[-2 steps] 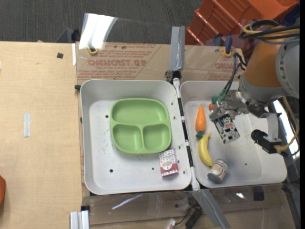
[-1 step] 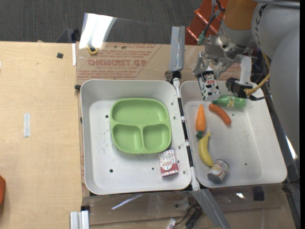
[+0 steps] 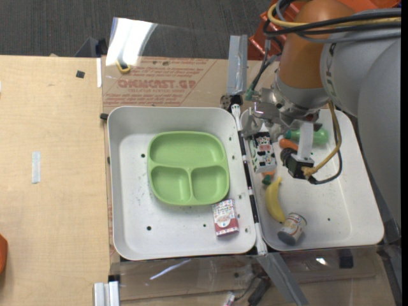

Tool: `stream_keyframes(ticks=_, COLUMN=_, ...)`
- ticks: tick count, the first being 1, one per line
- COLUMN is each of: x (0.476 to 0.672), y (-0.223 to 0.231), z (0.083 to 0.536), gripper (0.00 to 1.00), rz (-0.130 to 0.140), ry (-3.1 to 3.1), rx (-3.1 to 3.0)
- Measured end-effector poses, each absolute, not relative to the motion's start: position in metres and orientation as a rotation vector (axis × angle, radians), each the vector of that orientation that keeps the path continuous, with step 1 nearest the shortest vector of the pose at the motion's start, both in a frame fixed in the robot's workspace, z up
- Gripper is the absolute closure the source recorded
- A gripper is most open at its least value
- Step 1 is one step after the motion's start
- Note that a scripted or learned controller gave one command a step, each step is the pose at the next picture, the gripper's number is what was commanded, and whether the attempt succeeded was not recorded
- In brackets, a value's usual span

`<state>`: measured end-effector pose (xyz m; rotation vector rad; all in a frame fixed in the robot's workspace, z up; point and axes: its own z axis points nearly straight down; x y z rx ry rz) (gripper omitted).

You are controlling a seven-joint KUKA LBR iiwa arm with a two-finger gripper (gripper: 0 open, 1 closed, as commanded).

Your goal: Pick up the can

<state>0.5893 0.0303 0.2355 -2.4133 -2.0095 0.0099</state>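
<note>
The grey arm (image 3: 363,75) reaches in from the right and bends down over the right bin (image 3: 357,231), its orange band (image 3: 312,43) sitting just above the wrist; black and yellow cables loop along it and hang beside the wrist; the gripper (image 3: 271,146) points down over the upper left part of that bin, close to the wall shared with the left bin (image 3: 127,234); whether it is parted or closed, and whether it has hold of anything, I cannot tell, since the wrist and clutter hide that part.

The can (image 3: 292,228) lies on its side near the front of the right bin, well apart from the gripper; it looks silvery with a dull, darkish end turned toward the camera and a pale label round its body; the label's print is too small to read; just beside it, up and to the left, lies a yellow banana (image 3: 275,199), its lower end near the can.

In the left bin rests a green divided plate (image 3: 189,166); a small pink carton (image 3: 225,217) lies near its front right corner.
</note>
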Motion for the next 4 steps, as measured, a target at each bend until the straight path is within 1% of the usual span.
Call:
stream_keyframes(ticks=1, x=0.562, y=0.096, z=0.189, gripper=1.00, rz=0.011, ry=-1.967, rx=-2.447)
stream_keyframes(ticks=2, x=0.486, y=0.173, z=0.128, gripper=1.00, rz=0.012, ry=-1.961, rx=-2.453)
stream_keyframes(ticks=3, x=0.548, y=0.228, z=0.218, gripper=1.00, rz=0.010, ry=-2.025, rx=-2.403)
stream_keyframes(ticks=4, x=0.609, y=0.158, z=0.293, gripper=1.00, rz=0.009, ry=-1.901, rx=-2.503)
